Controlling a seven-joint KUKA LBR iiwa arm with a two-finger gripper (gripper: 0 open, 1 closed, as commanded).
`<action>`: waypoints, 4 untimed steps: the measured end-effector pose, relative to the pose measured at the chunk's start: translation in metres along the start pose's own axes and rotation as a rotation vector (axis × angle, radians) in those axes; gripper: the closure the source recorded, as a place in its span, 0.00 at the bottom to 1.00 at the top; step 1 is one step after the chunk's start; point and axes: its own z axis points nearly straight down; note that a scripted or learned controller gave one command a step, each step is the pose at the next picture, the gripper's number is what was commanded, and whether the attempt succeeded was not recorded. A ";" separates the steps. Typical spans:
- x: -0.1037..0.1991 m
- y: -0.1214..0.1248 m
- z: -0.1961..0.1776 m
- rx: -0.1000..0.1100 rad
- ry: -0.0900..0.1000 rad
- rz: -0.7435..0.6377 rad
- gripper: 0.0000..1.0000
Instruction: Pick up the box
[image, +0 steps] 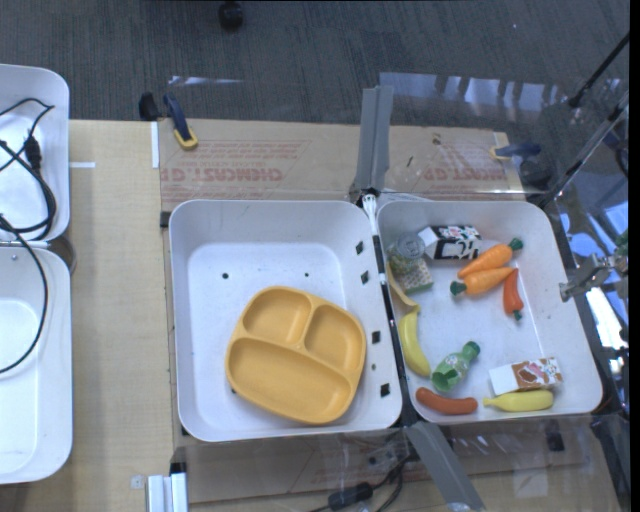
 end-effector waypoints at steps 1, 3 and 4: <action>0.006 0.000 0.182 -0.003 0.007 -0.124 0.00; 0.071 0.163 0.195 0.012 0.002 -0.002 0.00; 0.116 0.141 0.192 -0.001 -0.001 0.148 0.00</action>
